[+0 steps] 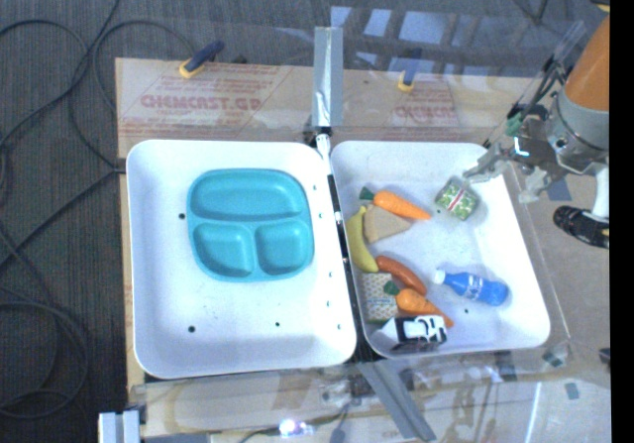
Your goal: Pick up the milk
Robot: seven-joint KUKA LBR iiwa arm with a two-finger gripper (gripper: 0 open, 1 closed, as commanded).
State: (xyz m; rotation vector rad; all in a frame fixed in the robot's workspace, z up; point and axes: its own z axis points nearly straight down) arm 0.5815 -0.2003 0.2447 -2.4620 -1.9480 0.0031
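Barely started: the black-and-white cow-print milk carton (422, 330) lies untouched at 6 o'clock in the right white bin (530, 273). The claw (495, 162) hovers at 2 o'clock, can't tell its opening.

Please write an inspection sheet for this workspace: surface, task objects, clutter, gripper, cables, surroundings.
Surface: two white bins, left bin and right bin, side by side on a bench.
Task things: milk carton, black and white, lying at the right bin's front edge.
Clutter: two carrots, banana, blue bottle, green box; teal tray in the left bin.
Gripper: gripper above the right bin's far right corner, near the green box.
Cables: black cables on the carpet, left.
Surroundings: grey carpet.
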